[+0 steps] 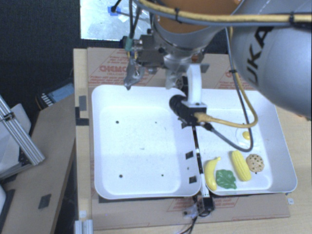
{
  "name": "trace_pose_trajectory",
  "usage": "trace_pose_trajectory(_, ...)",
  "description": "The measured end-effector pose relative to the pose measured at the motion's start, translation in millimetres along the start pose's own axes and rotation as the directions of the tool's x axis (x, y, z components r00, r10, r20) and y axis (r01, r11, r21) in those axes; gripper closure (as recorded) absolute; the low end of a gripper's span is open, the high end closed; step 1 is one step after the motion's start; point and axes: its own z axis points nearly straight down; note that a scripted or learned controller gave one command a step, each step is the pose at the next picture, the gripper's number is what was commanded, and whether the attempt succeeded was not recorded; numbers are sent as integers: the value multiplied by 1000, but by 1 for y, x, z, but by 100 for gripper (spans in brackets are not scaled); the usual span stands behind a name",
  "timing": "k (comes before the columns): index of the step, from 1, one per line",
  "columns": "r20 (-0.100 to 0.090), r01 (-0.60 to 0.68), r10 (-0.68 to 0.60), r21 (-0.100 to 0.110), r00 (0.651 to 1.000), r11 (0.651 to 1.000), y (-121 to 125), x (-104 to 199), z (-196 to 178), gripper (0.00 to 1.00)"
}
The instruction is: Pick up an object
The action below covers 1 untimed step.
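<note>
- Gripper hangs spread wide at the left bin's far edge, holding nothing.
- Banana, corn, cookie lie in the right bin's near corner; picking remains.

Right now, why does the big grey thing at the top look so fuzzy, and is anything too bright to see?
In the camera view, the grey robot arm sits close to the lens, so it blurs; the yellow toy banana stays sharp. The left white plastic bin is evenly lit, nearly washed out, with only faint shadow.
</note>
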Motion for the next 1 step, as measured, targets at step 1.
trace_pose_trajectory(1, 0, -5, 5, -1, 1000, 1000, -40, 3, -89, 0)
